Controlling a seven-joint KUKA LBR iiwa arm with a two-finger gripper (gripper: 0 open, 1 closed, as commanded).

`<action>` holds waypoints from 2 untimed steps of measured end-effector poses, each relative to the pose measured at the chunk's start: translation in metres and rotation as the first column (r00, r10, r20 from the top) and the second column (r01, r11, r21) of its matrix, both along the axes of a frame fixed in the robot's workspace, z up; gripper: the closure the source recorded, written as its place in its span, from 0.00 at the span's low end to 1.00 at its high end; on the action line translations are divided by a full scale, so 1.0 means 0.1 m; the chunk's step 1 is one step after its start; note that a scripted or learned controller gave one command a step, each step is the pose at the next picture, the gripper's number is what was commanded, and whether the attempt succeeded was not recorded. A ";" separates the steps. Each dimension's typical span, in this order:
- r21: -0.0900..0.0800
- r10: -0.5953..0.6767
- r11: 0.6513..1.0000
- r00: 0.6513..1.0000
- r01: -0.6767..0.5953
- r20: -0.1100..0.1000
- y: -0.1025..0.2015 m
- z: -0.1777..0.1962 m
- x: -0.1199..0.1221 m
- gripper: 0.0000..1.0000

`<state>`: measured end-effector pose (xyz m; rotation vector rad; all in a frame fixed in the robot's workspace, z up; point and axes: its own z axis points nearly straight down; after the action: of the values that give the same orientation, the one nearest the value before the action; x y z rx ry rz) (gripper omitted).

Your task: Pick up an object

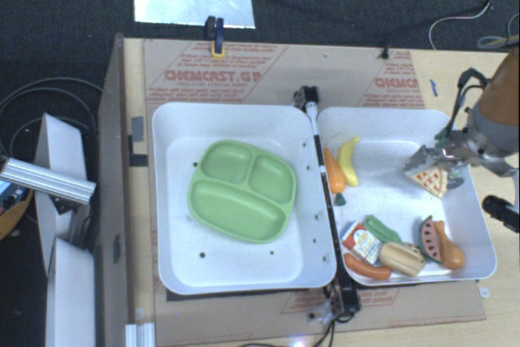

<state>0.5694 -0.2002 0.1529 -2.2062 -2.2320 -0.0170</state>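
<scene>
Pizza slice (pixel 431 180) 1 | banana (pixel 348 162) 1 | carrot (pixel 332 172) 1 | bins 2

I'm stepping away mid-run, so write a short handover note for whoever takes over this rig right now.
Gripper: low in the right white bin, right at the triangular toy pizza slice; a grasp can't be confirmed.
Also in that bin: yellow toy banana, orange toy carrot, and a food cluster at the near edge including a watermelon slice.
Left white bin: green divided plate.
Done: nothing visibly lifted.
Left: secure and raise one object.
</scene>
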 end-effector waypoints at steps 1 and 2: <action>-0.011 -0.002 1.000 1.000 0.002 0.003 0.36 0.12 0.60 0.00; -0.010 -0.014 1.000 1.000 0.014 -0.009 0.31 -0.27 -0.33 0.00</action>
<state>0.5362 -0.1697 0.1254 -2.2222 -2.2175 0.0035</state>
